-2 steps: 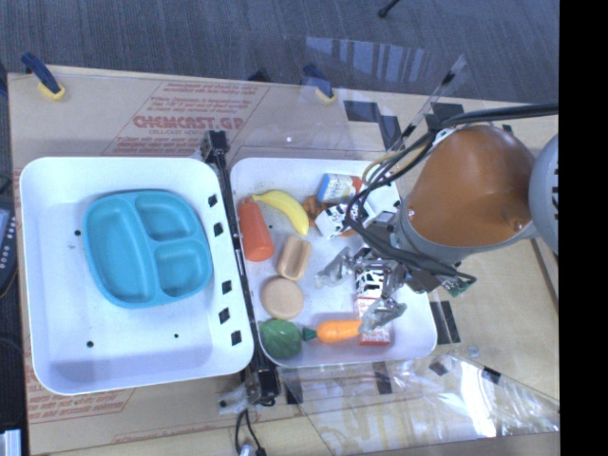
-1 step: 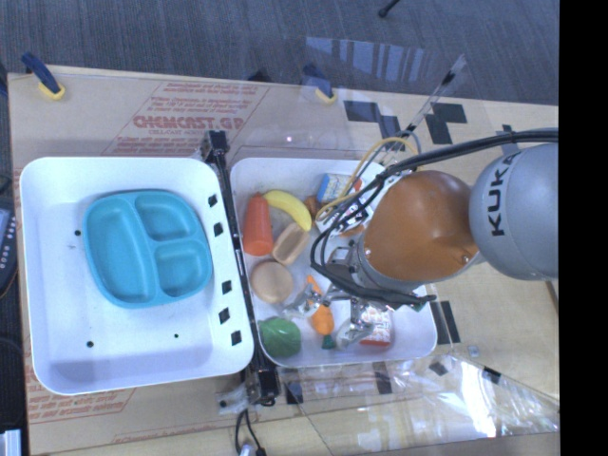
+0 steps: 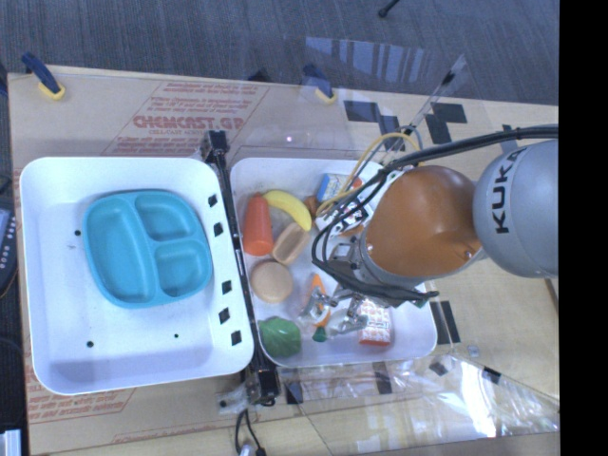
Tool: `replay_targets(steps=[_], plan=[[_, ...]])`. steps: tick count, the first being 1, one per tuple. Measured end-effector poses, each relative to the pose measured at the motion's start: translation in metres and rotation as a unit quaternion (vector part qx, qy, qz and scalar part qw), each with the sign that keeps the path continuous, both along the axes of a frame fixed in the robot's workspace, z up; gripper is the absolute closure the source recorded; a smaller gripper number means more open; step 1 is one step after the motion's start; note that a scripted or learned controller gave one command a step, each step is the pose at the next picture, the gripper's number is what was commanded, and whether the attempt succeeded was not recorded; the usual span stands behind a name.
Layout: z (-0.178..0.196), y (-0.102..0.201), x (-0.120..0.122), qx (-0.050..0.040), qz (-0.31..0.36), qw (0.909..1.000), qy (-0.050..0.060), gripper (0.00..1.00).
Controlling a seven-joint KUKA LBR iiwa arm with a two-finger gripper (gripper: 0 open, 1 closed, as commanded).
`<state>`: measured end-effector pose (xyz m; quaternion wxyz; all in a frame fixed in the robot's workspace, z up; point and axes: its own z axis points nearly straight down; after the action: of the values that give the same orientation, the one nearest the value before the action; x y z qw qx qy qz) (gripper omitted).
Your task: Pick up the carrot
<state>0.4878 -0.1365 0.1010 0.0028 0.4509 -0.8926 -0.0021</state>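
Note:
The carrot is an orange-red cone lying lengthwise at the left side of the right bin, next to a yellow banana. My gripper hangs low over the front middle of that bin, to the right of the carrot and nearer the front, and clear of it. Its metal fingers look spread, so it is open with nothing held between them. The orange wrist band and cables hide the bin floor behind the gripper.
Around the gripper lie a round tan item, a tan oval piece, a green lump and a red-and-white carton. A blue box sits at the back. The left bin holds a blue divided plate.

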Motion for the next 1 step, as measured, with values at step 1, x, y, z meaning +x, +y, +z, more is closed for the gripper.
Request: replay_targets(steps=[1], plan=[[0.0952,0.035,-0.0089,0.0006,0.312,0.9501,-0.008,1.0]])
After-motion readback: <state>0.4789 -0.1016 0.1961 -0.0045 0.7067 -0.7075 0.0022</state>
